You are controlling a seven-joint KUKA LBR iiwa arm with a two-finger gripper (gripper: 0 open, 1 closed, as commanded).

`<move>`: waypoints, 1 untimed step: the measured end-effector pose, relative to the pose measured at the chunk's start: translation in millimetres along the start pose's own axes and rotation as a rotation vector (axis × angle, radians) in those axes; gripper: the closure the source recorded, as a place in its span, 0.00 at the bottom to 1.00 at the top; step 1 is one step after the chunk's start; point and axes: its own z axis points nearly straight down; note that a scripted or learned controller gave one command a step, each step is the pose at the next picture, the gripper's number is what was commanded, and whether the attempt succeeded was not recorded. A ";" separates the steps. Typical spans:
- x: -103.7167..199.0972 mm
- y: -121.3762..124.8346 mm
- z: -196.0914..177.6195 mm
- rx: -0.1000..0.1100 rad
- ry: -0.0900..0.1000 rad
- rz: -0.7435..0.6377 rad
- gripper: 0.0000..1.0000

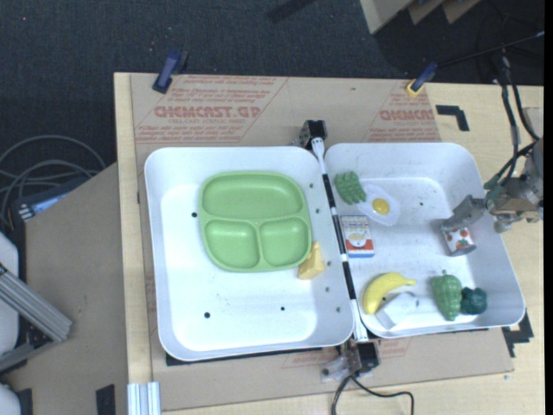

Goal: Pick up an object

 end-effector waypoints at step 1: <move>-39.4 67.0 115.2 0.000 0.001 -0.001 0.00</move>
